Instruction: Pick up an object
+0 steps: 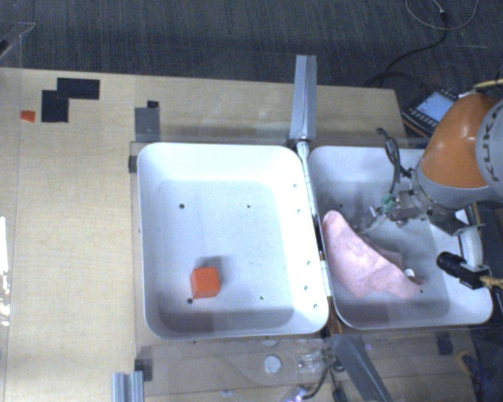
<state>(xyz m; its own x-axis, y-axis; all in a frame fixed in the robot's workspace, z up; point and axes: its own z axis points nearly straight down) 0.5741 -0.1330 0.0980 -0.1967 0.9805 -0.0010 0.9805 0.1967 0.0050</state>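
Arm (469, 149): grey with an orange band, reaches in from the right over the right bin.
Hand (388, 214): low inside the right bin (352, 164), near its middle, just beyond the cloth's far edge; whether it is apart or together, I cannot tell, as the view is too small and cluttered.
Pink cloth (360, 262): crumpled in the right bin, against its left wall, possibly touching the hand.
Orange block (205, 282): in the left bin (218, 174), near-left part, well apart from the hand.
Bench (67, 266): pale wood, carries 2 bins.
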